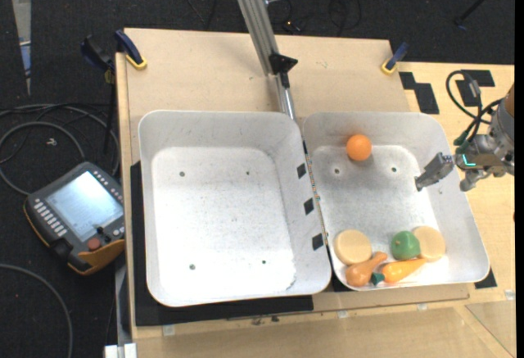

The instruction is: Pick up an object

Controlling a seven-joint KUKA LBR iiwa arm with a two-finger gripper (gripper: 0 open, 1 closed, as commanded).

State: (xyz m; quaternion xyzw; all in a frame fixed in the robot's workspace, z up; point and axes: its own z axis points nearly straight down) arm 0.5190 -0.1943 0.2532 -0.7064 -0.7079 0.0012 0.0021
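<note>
Even, bright overhead light falls on the scene. The two white bins (221, 201) look nearly washed out, with soft shadows along their inner walls. The counter (205, 70) is evenly lit, the dark floor murky. Detail is slightly soft and grainy throughout.

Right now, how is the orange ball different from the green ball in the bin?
The orange ball lies alone near the far side of the right bin, while the green ball is crowded at the near side among pale round pieces and an orange carrot-like toy. The orange ball touches nothing; the green ball looks pressed against its neighbours. They differ in colour. Both are small, round, and in the same bin.
</note>
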